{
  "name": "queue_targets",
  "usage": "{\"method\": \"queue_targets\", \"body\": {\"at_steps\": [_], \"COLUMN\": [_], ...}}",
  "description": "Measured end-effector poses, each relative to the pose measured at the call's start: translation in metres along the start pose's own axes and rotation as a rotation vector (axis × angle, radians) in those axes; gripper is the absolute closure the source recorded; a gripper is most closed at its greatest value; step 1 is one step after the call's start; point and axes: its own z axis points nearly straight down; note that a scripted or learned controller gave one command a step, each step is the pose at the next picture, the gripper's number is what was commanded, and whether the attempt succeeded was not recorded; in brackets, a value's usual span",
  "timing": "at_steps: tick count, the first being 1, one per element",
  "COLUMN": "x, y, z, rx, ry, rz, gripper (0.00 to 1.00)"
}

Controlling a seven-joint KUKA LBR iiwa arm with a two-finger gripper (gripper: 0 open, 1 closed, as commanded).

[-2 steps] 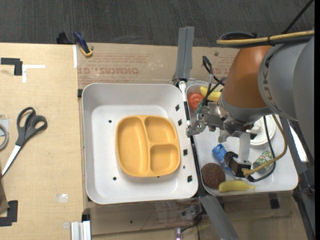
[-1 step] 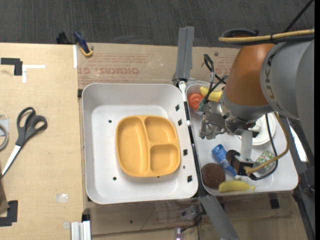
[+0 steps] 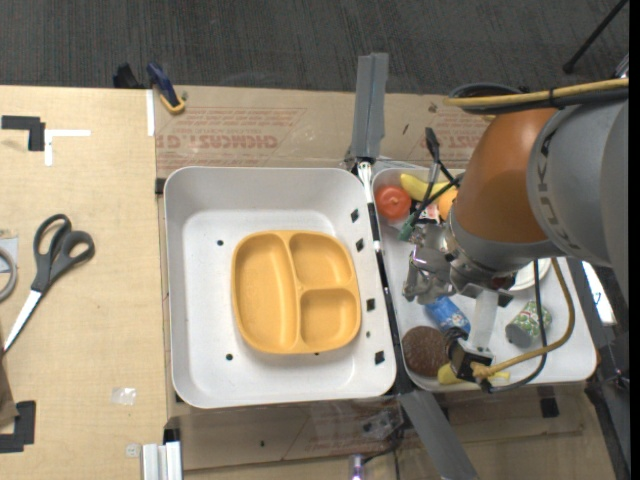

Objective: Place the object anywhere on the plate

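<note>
Plate: yellow, with three compartments, lying flat in the middle of the left bin; nothing lies on it.
Left bin: white and shallow, at the centre of the view, touching the right bin along its 3 o'clock edge.
Right bin: white and shallow, partly covered by the arm, which enters from 3 o'clock.
Gripper: metal, hanging over the 9 o'clock side of the right bin, above the loose objects; whether its jaws are apart or closed cannot be told, nor whether anything is between them.
Objects in the right bin: a red ball and a yellow banana at 12 o'clock of the gripper; a blue bottle just at 5 o'clock of it; a brown round thing at 6 o'clock, near the bin's lower edge; a green-and-white lump at 4 o'clock, farther off. All lie well apart from the plate.
Cable: yellow, looping from the arm across the lower part of the right bin.
Scissors: black-handled, on the wooden bench at 9 o'clock of the left bin.
</note>
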Motion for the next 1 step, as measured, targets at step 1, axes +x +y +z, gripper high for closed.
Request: {"method": "queue_targets", "body": {"at_steps": [1], "x": [0.0371], "y": [-0.0206], "z": [0.0183], "rx": [0.000], "ry": [0.000], "rz": [0.177], "gripper": [1.00]}}
